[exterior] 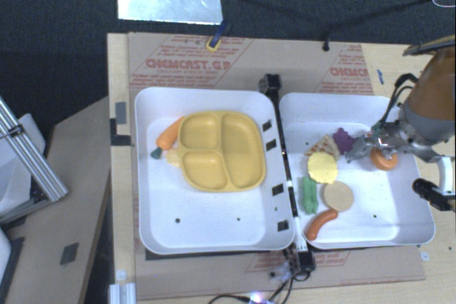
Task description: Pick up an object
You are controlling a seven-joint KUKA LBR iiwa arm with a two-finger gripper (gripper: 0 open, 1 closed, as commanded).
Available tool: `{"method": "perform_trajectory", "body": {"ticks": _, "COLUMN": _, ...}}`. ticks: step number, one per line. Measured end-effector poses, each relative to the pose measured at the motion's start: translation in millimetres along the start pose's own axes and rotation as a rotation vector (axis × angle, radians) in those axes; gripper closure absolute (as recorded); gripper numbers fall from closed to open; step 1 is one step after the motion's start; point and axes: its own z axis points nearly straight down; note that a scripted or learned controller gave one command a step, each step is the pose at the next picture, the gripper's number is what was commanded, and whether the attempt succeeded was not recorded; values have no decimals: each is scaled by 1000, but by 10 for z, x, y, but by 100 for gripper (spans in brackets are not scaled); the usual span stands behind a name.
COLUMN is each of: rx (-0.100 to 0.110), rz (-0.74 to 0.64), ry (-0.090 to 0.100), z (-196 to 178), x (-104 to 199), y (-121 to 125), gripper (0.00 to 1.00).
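Over the right bin (399, 235), the arm (434, 100) reaches in from the right edge, and its pincer (376, 144) sits low at the bin's right side. Whether the pincer is open or closed cannot be told from this angle. An orange round object (385, 159) lies directly beneath it, touching or nearly so; no grasp is confirmed. To the left in the same bin lie a purple grape cluster (344, 139), a tan wedge (324, 147), a yellow disc (322, 167), a beige round piece (338, 196), a green item (309, 194) and a sausage (320, 223) near the front wall. The left bin (153, 224) carries a yellow divided plate (217, 152) with a carrot (168, 134) against its left rim. Both bins rest on the table (117, 117).
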Motion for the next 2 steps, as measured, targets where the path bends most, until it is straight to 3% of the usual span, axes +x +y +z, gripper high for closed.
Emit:
{"method": "perform_trajectory", "body": {"ticks": 1, "rx": -8, "rz": 0, "ry": -2, "z": 294, "x": -3, "y": 19, "gripper": 0}}
{"method": "perform_trajectory", "body": {"ticks": 2, "rx": -8, "rz": 0, "ry": -2, "z": 205, "x": -3, "y": 20, "gripper": 100}}
